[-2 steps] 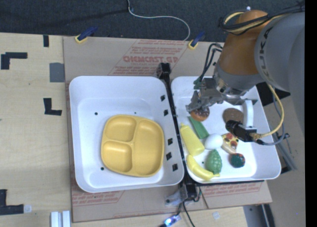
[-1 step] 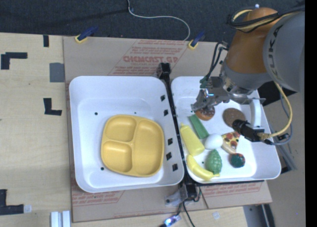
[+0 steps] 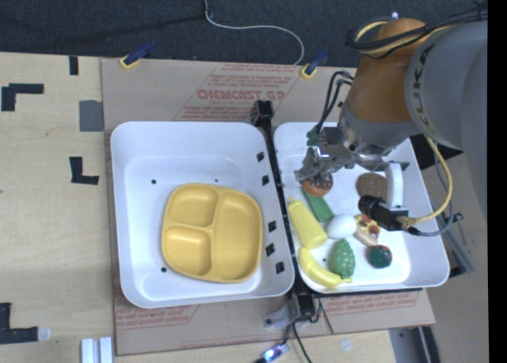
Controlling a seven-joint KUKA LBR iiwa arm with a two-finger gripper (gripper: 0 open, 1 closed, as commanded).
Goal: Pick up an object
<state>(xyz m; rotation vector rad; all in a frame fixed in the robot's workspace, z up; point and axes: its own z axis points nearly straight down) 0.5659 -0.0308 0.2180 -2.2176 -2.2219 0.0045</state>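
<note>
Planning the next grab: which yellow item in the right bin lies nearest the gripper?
The upright yellow corn-like piece, beside the green stick; the banana lies at the bin's near edge.

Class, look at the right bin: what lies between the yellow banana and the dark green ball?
In the camera view, a green leafy toy lies between the banana and ball.

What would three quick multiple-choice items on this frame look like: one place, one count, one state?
1. Where does the yellow tray lie?
A. left bin
B. right bin
C. on the cardboard

2. How many compartments does the yellow tray have?
A. two
B. three
C. five

3. How does the gripper stand?
A. over the yellow tray
B. low in the right bin, above a small orange-brown piece
C. off the bench

Key: 1 A, it sits inside the left bin; 2 B, two ridges split it in three; 3 B, the arm reaches into the right bin.
</note>
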